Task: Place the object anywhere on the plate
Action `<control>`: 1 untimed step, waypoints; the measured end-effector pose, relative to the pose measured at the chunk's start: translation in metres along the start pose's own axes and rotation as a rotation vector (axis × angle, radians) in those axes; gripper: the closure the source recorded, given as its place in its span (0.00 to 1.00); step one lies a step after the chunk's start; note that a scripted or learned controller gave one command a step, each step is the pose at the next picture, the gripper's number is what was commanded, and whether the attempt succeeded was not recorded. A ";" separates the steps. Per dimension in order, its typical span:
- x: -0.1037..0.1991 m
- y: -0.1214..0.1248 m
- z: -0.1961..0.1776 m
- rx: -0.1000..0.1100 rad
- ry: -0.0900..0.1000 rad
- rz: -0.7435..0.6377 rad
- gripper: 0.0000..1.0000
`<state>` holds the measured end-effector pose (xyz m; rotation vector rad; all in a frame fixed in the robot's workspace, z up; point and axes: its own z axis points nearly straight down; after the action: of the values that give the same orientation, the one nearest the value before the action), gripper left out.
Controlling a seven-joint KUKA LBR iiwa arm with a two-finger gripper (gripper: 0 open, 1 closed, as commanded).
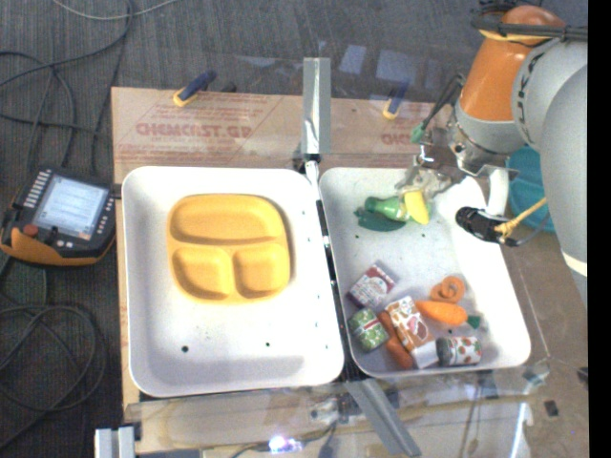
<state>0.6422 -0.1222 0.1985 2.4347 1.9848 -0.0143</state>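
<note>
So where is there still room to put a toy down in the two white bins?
The left bin has bare white floor all round the yellow plate, most of it in front. In the right bin, the middle is free, between the corn toy at the back and the crowded heap of toy food at the front.

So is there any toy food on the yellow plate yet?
No, the yellow three-section plastic plate in the left white bin has nothing on it; the toy food pieces all lie in the right white bin.

Faint red lettering "CHEMCAST GP" runs across the brown board (205,127) behind the bins.
</note>
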 end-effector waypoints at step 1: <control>0.024 -0.034 -0.042 -0.002 0.003 -0.178 1.00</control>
<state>0.6141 -0.0917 0.2409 2.2489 2.1947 -0.0092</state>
